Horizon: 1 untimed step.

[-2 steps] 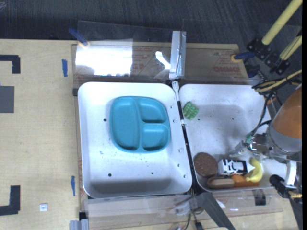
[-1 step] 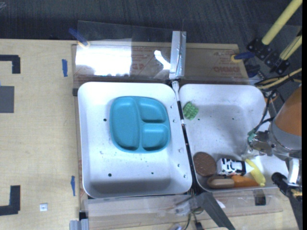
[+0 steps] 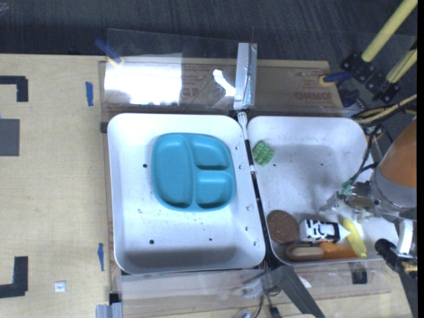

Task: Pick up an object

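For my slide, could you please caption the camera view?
Blue divided plate in left bin; arm over right bin's clutter.

The setting was a robotics lab: two white bins (image 3: 126, 177) sat on a taped plywood bench (image 3: 46, 177) beside cabling (image 3: 371, 111).

The arm (image 3: 401, 177) runs off the right edge — its gripper (image 3: 338, 201) too blurred to read

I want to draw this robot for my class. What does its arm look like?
The arm comes in from the right. It is round and grey, with a bright orange band above the wrist. Thin black cables loop beside it. The gripper end is a small grey metal piece with a little green bit on it.
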{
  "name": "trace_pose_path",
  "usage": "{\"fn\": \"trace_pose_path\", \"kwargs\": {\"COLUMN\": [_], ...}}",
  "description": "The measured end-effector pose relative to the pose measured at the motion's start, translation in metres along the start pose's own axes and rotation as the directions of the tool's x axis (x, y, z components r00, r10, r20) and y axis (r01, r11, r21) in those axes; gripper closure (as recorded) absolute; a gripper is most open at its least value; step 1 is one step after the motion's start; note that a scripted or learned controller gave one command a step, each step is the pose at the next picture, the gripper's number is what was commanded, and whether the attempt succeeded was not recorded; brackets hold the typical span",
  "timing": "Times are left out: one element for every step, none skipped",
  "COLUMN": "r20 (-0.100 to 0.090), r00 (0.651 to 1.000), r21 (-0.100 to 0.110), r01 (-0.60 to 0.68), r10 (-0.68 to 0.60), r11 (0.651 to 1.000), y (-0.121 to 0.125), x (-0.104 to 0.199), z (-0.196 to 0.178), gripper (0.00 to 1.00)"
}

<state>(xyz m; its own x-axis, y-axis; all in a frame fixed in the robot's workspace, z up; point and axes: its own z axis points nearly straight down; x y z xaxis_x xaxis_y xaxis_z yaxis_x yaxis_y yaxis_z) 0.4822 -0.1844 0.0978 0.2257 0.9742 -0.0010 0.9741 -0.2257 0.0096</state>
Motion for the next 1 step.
{"fn": "trace_pose_path", "kwargs": {"r20": [0.003], "r00": [0.922], "r21": [0.002], "r01": [-0.387], "r10": [0.387], "r11": [0.922], "y": [-0.0069], "x": [0.0235], "z": [0.0108], "gripper": [0.0]}}
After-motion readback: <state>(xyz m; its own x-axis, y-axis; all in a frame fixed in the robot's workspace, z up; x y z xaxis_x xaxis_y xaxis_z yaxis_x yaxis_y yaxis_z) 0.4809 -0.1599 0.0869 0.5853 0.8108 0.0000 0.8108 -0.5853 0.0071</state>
